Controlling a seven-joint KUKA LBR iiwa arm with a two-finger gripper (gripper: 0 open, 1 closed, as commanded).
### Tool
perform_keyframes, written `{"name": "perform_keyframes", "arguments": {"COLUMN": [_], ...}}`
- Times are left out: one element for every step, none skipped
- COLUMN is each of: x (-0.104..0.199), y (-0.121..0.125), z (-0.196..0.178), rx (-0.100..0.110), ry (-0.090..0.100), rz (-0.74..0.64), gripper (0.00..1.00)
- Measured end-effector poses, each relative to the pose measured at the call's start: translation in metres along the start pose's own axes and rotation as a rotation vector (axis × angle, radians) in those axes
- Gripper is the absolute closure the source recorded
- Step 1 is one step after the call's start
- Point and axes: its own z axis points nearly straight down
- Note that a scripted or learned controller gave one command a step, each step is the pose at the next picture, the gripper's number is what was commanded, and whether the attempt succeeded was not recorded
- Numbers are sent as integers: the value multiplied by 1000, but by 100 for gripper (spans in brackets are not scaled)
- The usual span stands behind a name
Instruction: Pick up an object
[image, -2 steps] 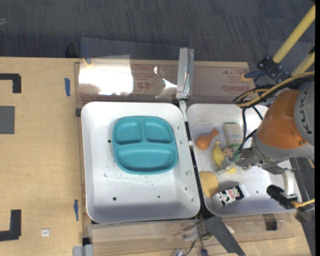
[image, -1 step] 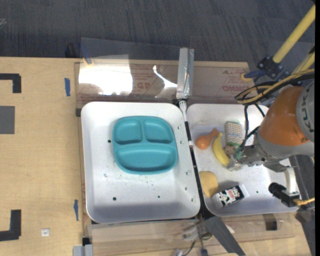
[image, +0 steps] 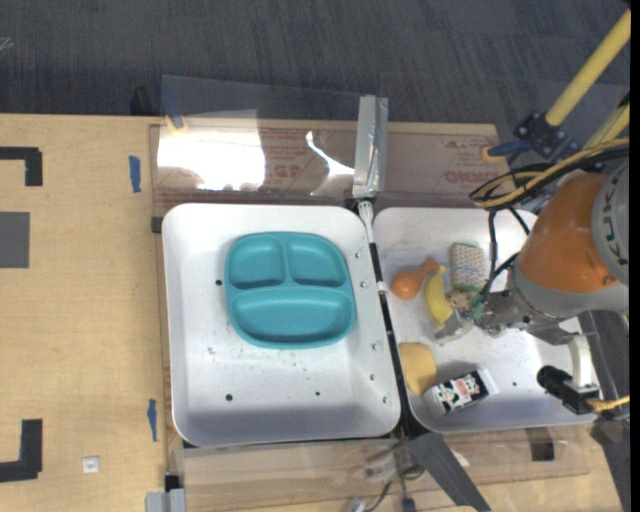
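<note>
The right bin (image: 520, 398) holds several small objects. A yellow banana (image: 436, 296) lies beside an orange pear-shaped piece (image: 408, 283), with a beige textured block (image: 467, 262) just behind them. Nearer the front are a yellow rounded piece (image: 419, 365) and a black and white packet (image: 460, 389). My gripper (image: 462, 314) is low in this bin, right against the banana's right side and in front of the beige block. The wrist hides its tips, so whether anything is held is unclear.
The left bin (image: 185, 330) holds a teal divided plate (image: 290, 288). A ridge (image: 380, 300) separates the two bins. Cables and a yellow pole (image: 590, 65) crowd the upper right; the arm's orange band (image: 565, 245) overhangs the right bin.
</note>
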Motion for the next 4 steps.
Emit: {"name": "perform_keyframes", "arguments": {"x": [15,15,-49,-47], "y": [45,46,74,74], "z": [11,0,12,13], "rx": [7,0,7,9], "ry": [1,-1,1,2], "rz": [51,50,36,34], "gripper": [0,100,100,0]}}
